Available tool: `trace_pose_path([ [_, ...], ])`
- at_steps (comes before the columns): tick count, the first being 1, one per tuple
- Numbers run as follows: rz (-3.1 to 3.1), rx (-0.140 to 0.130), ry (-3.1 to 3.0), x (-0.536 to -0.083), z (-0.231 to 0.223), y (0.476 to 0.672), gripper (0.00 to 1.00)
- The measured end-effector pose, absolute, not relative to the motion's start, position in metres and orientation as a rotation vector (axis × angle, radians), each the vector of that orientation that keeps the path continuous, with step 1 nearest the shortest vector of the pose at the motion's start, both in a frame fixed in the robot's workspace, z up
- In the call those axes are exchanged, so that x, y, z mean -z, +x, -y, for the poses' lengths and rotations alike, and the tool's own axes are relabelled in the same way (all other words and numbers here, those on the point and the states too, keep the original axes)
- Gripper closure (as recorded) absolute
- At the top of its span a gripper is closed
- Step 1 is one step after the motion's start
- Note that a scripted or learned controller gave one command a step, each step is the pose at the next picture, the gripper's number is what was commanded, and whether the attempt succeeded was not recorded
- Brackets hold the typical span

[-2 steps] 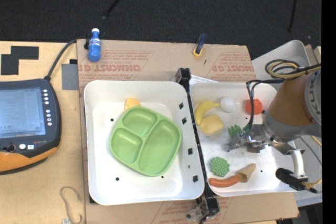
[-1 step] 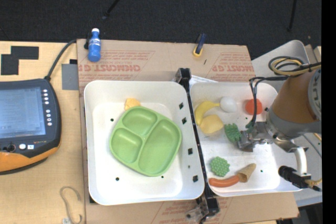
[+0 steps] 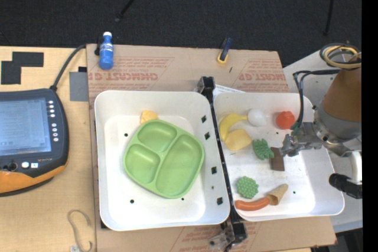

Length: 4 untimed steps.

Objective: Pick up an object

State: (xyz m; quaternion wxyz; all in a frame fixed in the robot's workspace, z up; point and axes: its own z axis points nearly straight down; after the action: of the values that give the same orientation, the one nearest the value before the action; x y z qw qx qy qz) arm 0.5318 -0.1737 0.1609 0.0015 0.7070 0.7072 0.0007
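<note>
Claw [image 3: 282, 153] at right of frame, grip unclear, reaching over a brown block [image 3: 277, 160]; next, close and lift.

A blue bottle [image 3: 106, 51] stands behind a teach pendant [image 3: 26, 133].

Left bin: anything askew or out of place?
Yes. The green divided plate lies skewed to the left bin walls, and a yellow item sits half-hidden under its upper edge. Nothing looks spilled or broken.
</note>
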Motion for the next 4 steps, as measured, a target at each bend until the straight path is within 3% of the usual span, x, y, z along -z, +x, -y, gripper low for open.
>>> trace_pose_path([
  [1,-2.219,-0.003,2.218,-0.221,0.174,0.540,1.00],
  [2,-2.222,0.001,2.222,-0.228,0.175,0.540,1.00],
  [4,-2.229,0.001,2.220,-0.216,0.078,0.544,1.00],
])
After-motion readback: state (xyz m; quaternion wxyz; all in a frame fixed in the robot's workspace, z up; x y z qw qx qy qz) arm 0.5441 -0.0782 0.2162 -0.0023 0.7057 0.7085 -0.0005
